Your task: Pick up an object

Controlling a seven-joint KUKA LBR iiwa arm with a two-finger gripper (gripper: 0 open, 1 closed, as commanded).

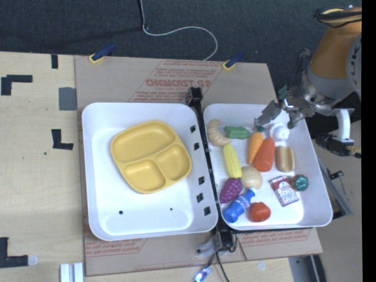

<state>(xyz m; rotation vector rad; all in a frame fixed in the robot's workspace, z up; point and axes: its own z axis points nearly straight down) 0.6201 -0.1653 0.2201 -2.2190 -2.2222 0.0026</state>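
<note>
**Camera view: tool hangs over the right bin's far corner**

Camera view looks down on a counter (35, 175) bearing two white bins side by side on a cardboard sheet (170, 78). The left bin (100, 216) holds a yellow divided plate (151, 155) lying toward its far half; the plate has three compartments.

The right bin (311, 204) holds the toy food. Along its left side, from far to near, lie a beige croissant (217, 134), a corn cob (232, 160), purple grapes (230, 189) and a blue bottle (237, 206). A green pepper (237, 132) lies just beside the croissant. An orange carrot (255, 146) and a red-orange piece (265, 155) lie touching each other near the bin's middle, with a bread roll (285, 157) just right of them. A pale round potato (251, 177) sits between the corn and the bottle. Nearer the front lie a tomato (259, 212), a red and white carton (285, 191) and a small teal ball (301, 183).

The arm (338, 51) reaches in from the right, and its tool (281, 121) sits over the bin's far right part, above a small white object (280, 133) and just beyond the carrot. Its two fingers stand spread wide apart, one toward the pepper, one toward the bin's right wall, and nothing is between them.
</note>
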